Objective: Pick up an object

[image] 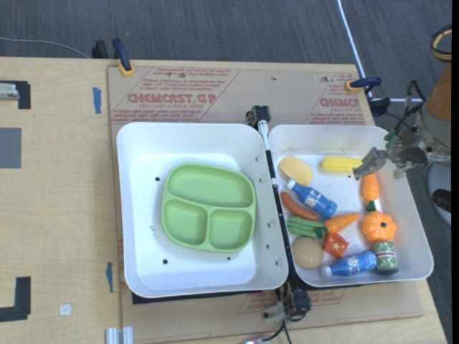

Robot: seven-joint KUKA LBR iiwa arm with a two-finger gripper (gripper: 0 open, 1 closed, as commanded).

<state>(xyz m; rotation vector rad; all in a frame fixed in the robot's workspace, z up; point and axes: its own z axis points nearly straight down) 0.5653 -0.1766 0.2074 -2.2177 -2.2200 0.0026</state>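
The right white bin point(419, 224) holds several toy foods. Among them are a yellow corn cob point(340, 165), a yellow lemon-like piece point(295, 170), a blue bottle point(315, 200), an upright carrot point(370, 191) and an orange pumpkin point(379, 227). A red sausage point(296, 207), a green pod point(305, 228), a tan round piece point(308, 252), a red carton point(335, 245), a second blue bottle point(352, 264) and a small can point(386, 257) lie nearer the front. My gripper point(370, 163) hangs over the bin's back right, just right of the corn and above the carrot's top. Nothing shows in its grasp.
The left white bin point(136, 192) carries a green divided plate point(209, 206). A black clip point(258, 115) sits at the back where the two bins meet. A white cable point(348, 27) runs down from the top toward the right bin's far corner.
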